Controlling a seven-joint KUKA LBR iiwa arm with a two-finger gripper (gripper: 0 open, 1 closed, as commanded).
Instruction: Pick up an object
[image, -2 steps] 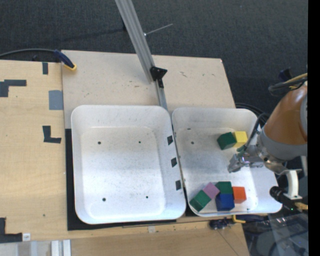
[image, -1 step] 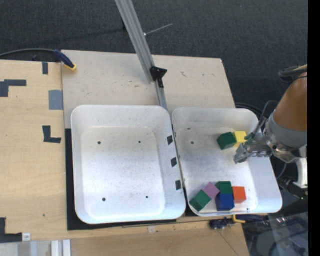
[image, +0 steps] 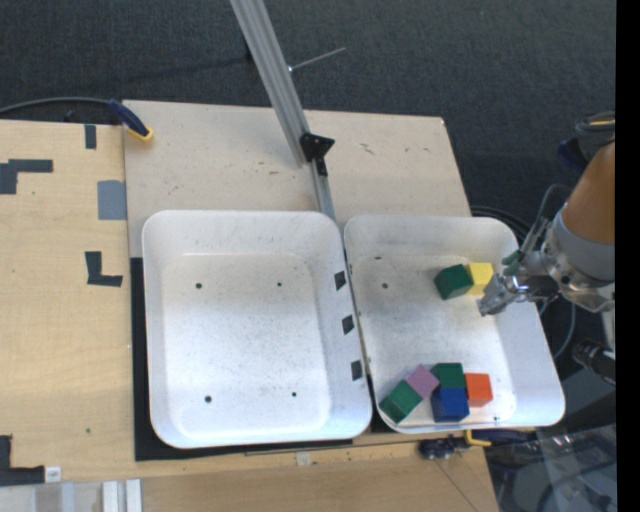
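Metal pincer (image: 497, 297) sits beside yellow cube (image: 482, 274) & green cube (image: 453, 281) in right bin (image: 400, 250); open/closed prob. unreadable.

The arm (image: 590, 230) was grey with a rounded orange band above the wrist. Thin dark cables looped beside it. Its claw (image: 497, 297) was a small piece of silvery metal, with a green spot just above.

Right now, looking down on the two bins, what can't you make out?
- Pincer: too small and blurred to tell open or shut.
- Yellow block: partly behind the green block; contact with the pincer unclear.
- Blue block cluster: sides overlap; stacking uncertain.
- Arm: cut off at the right edge.
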